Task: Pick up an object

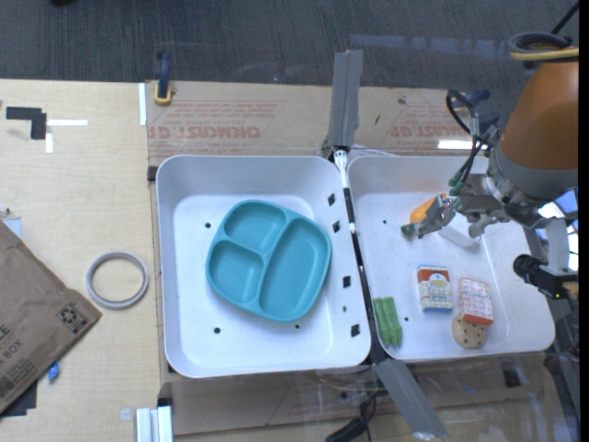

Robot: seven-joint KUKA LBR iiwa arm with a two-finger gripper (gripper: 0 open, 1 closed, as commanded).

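Arm (543, 109) comes in from the right, over the right bin (543, 339). Gripper (425, 225) sits low in that bin's upper part, fingers pointing left; can't tell if they're open or closed, too small and dark to read.

Orange item (421, 212) is right at the fingertips, touching or just behind them. Can't say whether it's between the fingers or only beside them.

Other stuff rel. to gripper:
- Small packet (433, 288), red/white, below it, near.
- Second packet (475, 300), below and a bit right, just beside the first.
- Cookie (469, 333), round and tan, touching 2nd packet's lower end.
- Green item (387, 321), long, below-left, along bin's left wall.
- Left bin (175, 274), to the left, holds a teal tray (269, 260) w/ three compartments, tilted diagonally, well apart from gripper.
- Tape ring (117, 278), far left on bench, outside the bins.
- Cardboard box (37, 311), far left, lower corner.
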